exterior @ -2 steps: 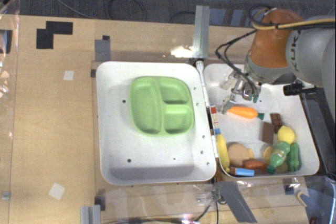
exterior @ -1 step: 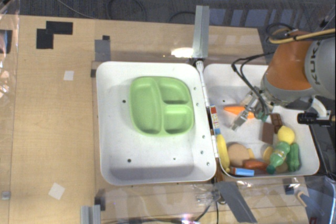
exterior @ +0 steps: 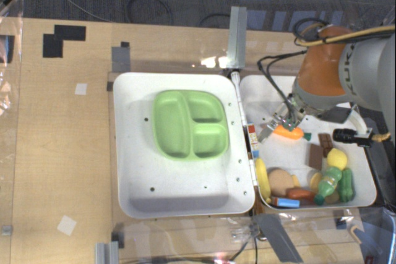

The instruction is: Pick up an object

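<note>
A green divided tray (exterior: 189, 124) lies in the left white bin (exterior: 133, 195) — black tape patches (exterior: 62, 39) mark the bench.

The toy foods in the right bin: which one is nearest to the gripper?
The orange carrot, lying just under the gripper. The banana, lemon and the others lie lower in the right bin.

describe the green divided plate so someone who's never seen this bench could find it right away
Of the two white bins side by side, take the left bin, away from the arm. The green divided plate lies flat near its middle. It is pale green with three compartments, and far larger than the toy food crowding the right bin.
</note>
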Tool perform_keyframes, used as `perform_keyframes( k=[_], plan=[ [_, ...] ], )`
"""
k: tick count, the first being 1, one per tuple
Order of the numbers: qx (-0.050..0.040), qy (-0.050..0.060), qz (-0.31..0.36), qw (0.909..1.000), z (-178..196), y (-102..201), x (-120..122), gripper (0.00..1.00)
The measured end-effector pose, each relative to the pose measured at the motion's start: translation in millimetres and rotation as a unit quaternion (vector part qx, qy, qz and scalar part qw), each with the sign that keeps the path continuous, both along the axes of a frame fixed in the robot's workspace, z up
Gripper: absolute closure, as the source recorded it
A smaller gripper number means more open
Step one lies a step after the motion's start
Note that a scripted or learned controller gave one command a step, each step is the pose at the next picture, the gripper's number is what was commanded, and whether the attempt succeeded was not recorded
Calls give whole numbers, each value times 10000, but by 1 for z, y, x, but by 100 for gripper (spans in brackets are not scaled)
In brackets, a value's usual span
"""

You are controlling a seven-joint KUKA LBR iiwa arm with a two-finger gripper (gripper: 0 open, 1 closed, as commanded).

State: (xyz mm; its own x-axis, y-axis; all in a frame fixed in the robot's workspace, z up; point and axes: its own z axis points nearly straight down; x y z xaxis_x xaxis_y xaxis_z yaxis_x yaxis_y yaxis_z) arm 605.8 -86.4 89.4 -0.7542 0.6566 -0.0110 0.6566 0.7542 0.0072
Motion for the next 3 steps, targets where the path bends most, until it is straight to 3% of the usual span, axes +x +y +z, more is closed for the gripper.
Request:
perform_keyframes(
  k=[1,2,3],
  plan=[
    [-5,-47,36,10000,14,1,3,100],
    [6,-34,-221,9997,134,18,10,100],
    [38,10,-1009,9949,187,115,-75,100]
  ],
)
